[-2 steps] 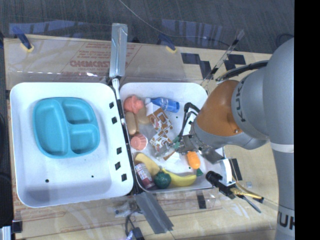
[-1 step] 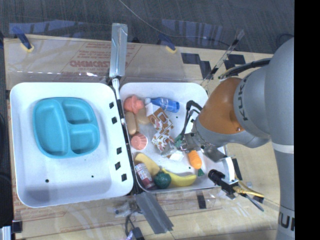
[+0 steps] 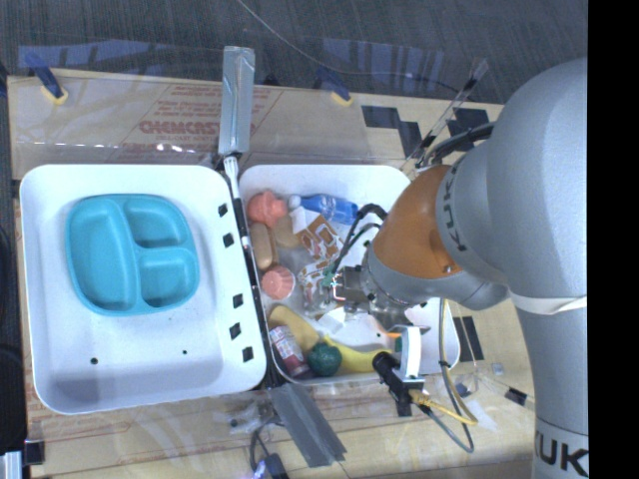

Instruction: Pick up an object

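Grey arm's two-finger gripper point(image 3: 334, 289) was down among clutter in the right white bin point(image 3: 439, 342), finger opening and any hold impossible to tell, yellow banana point(image 3: 344, 352) just beside, divided blue plastic tray point(image 3: 132, 251) in left white bin point(image 3: 60, 367).

In the right bin point(image 3: 258, 183) lie a banana point(image 3: 300, 325), a green ball point(image 3: 323, 358), a blue-capped bottle point(image 3: 324, 207) and pink toys point(image 3: 266, 209), crowded together.

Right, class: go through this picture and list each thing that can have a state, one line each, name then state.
blue tray: flat in the left bin, compartments bare
left bin: holds the tray
right bin: crowded with small items
banana: lying at the near wall
arm: reaching down into the right bin
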Controlling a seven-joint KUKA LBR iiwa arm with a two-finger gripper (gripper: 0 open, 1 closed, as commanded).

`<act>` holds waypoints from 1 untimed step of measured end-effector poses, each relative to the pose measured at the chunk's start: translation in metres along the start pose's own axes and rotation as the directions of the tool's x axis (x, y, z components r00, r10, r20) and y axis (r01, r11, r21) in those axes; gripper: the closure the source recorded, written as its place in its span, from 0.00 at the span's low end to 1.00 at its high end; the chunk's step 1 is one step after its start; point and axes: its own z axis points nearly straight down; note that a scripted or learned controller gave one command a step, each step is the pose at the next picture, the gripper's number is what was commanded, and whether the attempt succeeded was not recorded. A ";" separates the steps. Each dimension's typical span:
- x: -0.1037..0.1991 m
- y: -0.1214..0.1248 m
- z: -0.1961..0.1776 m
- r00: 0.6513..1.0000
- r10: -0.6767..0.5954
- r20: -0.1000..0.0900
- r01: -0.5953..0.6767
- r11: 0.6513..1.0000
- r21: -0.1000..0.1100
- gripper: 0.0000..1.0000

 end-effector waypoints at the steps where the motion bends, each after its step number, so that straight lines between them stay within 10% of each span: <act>1: 0.043 -0.020 -0.185 0.981 0.193 -0.002 -0.193 0.981 -0.003 1.00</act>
